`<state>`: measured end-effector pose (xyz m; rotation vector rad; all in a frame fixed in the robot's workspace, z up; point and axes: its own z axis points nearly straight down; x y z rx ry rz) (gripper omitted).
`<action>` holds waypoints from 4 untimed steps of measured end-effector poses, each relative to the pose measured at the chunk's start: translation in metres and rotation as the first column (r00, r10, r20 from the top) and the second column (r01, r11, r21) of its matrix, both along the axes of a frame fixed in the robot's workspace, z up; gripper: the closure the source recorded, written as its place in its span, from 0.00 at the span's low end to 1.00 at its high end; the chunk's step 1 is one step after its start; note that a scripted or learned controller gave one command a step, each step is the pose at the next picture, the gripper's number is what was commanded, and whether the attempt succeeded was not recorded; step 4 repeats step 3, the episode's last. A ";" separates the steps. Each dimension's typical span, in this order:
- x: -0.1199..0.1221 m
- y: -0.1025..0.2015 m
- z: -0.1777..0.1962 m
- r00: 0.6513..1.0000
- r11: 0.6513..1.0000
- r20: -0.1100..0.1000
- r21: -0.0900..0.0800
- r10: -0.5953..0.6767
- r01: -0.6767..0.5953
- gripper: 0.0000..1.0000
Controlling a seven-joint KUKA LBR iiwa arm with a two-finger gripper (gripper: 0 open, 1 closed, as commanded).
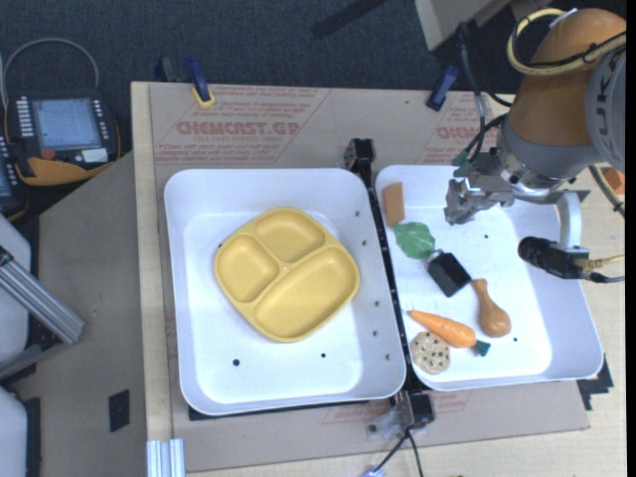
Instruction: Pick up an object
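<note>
A: Starting at the left of the frame, we are looking at the left bin (189, 266), which is holding 1 yellow divided plate (288, 271) with 3 compartments.

B: Moving right, we are seeing the right bin (556, 346) carrying 6 small things: 1 orange-brown block (395, 203) at its upper left corner, 1 green leafy piece (414, 238) just below that, 1 black block (448, 272) near the bin's middle, 1 carrot (444, 328) and 1 cookie (430, 351) toward the lower left, and 1 drumstick (490, 310) right of the carrot.

A: And the gripper (465, 205) is hanging over the upper part of that bin, with the arm (561, 97) coming in from the upper right.

B: We cannot tell how its tips are set; from this slant they are blurring together, and we are seeing nothing between them.

A: The relation we are judging the next move on: the green leafy piece is lying down and to the left of the gripper, the nearest thing to it. The orange-brown block is lying farther left, its long axis running up and down the frame.

B: So we are reckoning a short drop toward the lower left is what a pick calls for.
</note>
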<state>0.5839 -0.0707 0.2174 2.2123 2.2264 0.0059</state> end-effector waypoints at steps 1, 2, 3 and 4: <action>0.022 0.051 -0.008 1.000 1.000 -0.001 0.000 -0.001 0.001 1.00; 0.045 0.110 -0.006 1.000 1.000 0.000 0.001 0.000 0.000 1.00; 0.060 0.151 -0.001 1.000 1.000 -0.001 0.001 -0.001 0.001 1.00; 0.060 0.151 -0.001 1.000 1.000 -0.001 0.001 -0.001 0.001 1.00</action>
